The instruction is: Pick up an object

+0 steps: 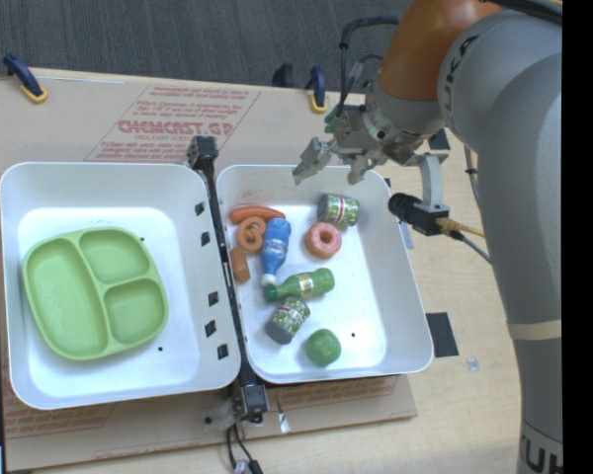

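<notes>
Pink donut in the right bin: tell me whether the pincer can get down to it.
Probably yes. The pink donut lies uncovered, and the open pincer hangs above the bin's far edge.

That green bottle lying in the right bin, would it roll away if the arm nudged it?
Probably, somewhat. The green bottle lies on its side and looks round, so a sideways push would likely roll it. The blue bottle and a can lie close by and might stop it. It looks like a light toy.
</notes>
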`<state>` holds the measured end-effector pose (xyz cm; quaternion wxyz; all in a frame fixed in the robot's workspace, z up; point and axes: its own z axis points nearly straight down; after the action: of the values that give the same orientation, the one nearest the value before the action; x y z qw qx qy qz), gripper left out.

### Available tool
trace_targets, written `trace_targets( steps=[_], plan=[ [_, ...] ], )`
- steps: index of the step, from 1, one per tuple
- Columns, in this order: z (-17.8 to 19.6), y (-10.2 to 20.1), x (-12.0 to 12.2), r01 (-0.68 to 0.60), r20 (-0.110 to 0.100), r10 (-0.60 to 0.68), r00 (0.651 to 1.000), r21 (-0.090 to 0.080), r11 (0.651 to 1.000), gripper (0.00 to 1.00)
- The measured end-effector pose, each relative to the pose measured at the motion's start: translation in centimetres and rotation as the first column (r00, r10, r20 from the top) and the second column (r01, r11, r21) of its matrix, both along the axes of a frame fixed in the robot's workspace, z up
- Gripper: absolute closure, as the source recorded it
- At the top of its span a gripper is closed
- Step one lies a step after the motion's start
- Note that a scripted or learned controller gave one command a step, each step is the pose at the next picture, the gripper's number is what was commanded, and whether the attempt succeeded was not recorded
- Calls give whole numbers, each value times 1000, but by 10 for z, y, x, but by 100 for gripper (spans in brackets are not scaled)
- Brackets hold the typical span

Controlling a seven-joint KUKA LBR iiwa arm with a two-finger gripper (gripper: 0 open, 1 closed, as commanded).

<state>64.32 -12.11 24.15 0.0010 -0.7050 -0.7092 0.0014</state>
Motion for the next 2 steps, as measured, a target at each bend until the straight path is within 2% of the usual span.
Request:
trace_targets(
  steps=[1, 2],
  plan=[
    [114, 69, -57, -2, 6, 2, 1000, 0, 1000, 0],
    [154, 21, -67, 2, 6, -2, 1000, -1, 1000, 0]
  ],
)
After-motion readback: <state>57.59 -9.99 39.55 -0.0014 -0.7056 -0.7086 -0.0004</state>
